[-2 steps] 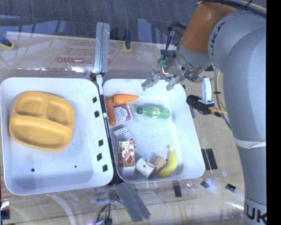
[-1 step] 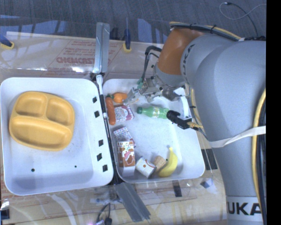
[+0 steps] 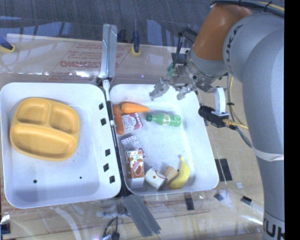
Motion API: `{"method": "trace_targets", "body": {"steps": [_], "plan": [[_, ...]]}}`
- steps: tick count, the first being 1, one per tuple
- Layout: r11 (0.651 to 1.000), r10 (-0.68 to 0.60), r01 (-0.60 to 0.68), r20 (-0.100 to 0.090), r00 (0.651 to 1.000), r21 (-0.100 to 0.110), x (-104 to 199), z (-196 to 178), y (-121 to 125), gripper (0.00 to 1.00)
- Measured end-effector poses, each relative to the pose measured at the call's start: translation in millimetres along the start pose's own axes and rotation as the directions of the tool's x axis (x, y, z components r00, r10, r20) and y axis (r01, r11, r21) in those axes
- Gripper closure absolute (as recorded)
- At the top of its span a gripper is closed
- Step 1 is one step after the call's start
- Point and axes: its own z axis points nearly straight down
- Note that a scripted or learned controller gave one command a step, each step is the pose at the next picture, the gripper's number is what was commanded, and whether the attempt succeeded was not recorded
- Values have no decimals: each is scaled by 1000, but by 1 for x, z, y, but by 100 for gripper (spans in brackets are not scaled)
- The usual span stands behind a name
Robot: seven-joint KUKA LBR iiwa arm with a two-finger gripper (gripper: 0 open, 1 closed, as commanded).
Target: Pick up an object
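A: Table point(image 3: 50, 49) carries two shallow white bins; pincer point(image 3: 173, 90) spread, holding nothing, above right bin's point(image 3: 202, 149) far edge.

B: Approach step. Green plastic bottle point(image 3: 163, 119) lies just below; descend, clench.

A workbench point(image 3: 155, 59) under a glossy, transparent-looking cover carries two shallow white bins side by side, their inner rims touching along a central divider. The left bin point(image 3: 50, 189) and the right bin point(image 3: 202, 149) rest directly on the surface. A red-printed sheet point(image 3: 82, 59), its text too blurred to read, lies flat on the bench behind the left bin. Dark strips, possibly tape point(image 3: 222, 169), mark the bench just right of the right bin.
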Motion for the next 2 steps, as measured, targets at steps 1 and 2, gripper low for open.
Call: {"method": "trace_targets", "body": {"steps": [1, 2], "plan": [[986, -167, 168, -2, 986, 3, -45, 69, -2, 0], [979, -202, 202, -1, 979, 1, -19, 132, 11, 0]]}}
